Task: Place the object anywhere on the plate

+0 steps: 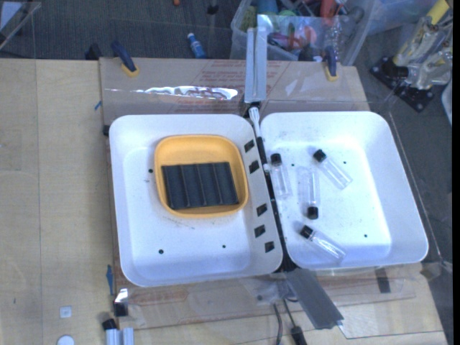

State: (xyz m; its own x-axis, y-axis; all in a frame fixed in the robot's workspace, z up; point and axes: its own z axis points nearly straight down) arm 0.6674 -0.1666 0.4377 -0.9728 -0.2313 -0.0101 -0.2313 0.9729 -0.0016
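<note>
Wood bench, two white bins side by side, cables and a grey flap at the near edge. Gripper state: cannot tell. The arm comes in from the right per the rig, so places are judged from that side. The right bin is on the arm's side and holds four clear black-capped vials. The nearest vial lies slanted by the front wall. The middle vial lies roughly front-to-back. The divider vial lies close beside the strip between the bins. The far vial lies diagonal, cap away. All are flat and apart from each other. Which one is the object is unclear; any would be carried away from the arm, across the divider. The left bin holds the yellow plate, and a dark ribbed block covers most of its centre, so the free room is mainly the rim. Behind are blue clamps and a clutter box.
</note>
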